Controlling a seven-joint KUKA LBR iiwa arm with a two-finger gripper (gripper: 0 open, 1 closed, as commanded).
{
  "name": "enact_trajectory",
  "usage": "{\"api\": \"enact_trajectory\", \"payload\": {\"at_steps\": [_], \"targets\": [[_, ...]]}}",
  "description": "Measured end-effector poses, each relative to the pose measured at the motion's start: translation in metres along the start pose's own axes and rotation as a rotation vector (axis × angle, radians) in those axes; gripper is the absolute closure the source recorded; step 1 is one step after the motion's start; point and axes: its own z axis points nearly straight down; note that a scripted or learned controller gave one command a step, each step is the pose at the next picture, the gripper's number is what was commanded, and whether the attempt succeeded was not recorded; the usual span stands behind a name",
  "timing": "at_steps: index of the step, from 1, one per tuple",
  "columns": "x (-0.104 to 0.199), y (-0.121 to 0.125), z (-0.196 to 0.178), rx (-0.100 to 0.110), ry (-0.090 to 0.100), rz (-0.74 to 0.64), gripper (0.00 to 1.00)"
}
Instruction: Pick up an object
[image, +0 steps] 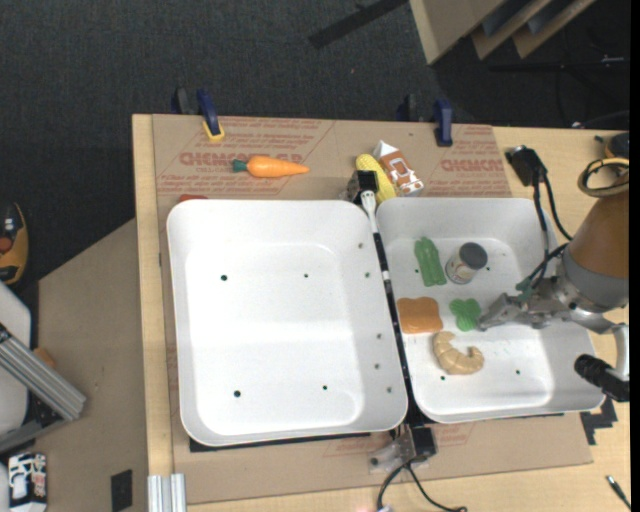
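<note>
The right bin (520, 225) holds several small items. A long green piece (429, 261) lies beside a grey round can (467, 259). Below them are an orange slab (419, 315), a small green item (463, 313) and a tan croissant (457, 355). My gripper (488, 317) reaches in from the right, low over the bin floor, with its tip just right of the small green item. I see nothing held in it.
The left bin (200, 300) lies alongside. Behind the bins on the cardboard are a carrot (272, 167), a yellow corn cob (370, 168) and a small orange-white box (402, 173). Blue clamps (211, 116) grip the back edge. Black cables (535, 185) run at the right.
</note>
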Motion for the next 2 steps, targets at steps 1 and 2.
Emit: {"api": "enact_trajectory", "payload": {"at_steps": [1, 2], "targets": [[0.0179, 0.1307, -0.0044, 0.063, 0.000, -0.023, 0.00], [0.0157, 0.1285, -0.0127, 0.045, -0.001, -0.004, 1.00]]}}
